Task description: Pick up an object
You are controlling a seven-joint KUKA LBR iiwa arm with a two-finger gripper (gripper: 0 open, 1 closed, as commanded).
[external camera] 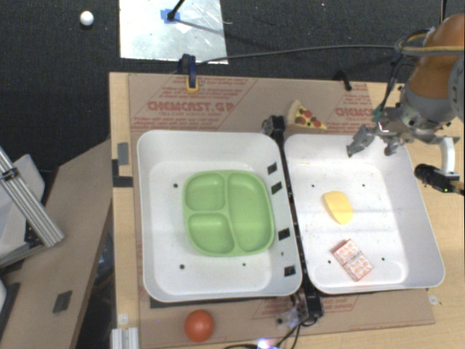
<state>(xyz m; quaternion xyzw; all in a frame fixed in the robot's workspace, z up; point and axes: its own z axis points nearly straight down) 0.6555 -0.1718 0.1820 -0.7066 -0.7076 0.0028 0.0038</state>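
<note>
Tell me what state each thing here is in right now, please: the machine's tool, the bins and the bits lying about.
Tool: open, holding nothing, above the right bin's far edge.
Green tray: flat in the left bin, compartments bare.
Yellow piece: lying loose in the right bin, untouched.
Pink patterned block: lying flat in the right bin, nearer the front.
Orange ball: resting outside the bins, at the front.
Pizza slice toy: lying behind the bins.
</note>
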